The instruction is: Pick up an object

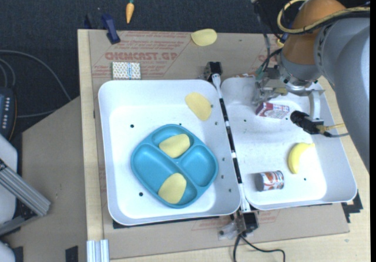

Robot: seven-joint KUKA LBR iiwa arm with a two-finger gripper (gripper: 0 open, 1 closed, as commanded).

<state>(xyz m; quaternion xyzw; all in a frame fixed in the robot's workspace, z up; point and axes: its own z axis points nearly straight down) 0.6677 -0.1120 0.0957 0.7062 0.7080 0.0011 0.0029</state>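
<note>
The gripper (271, 91) hangs low in the right bin (329, 193), directly over a small red-and-white packet (272, 109), possibly touching it; I cannot tell its state. The packet's long axis runs left-right. A yellow banana-like piece (299, 157) and a red can (269, 181) lie nearer the camera. The surface (153, 52) reads roughly "CHEMCAST".

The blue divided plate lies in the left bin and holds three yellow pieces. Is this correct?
Not quite. The camera view shows the blue divided plate in the left bin with two yellow pieces in it. A third yellow piece lies off the plate, on the bin floor.
</note>
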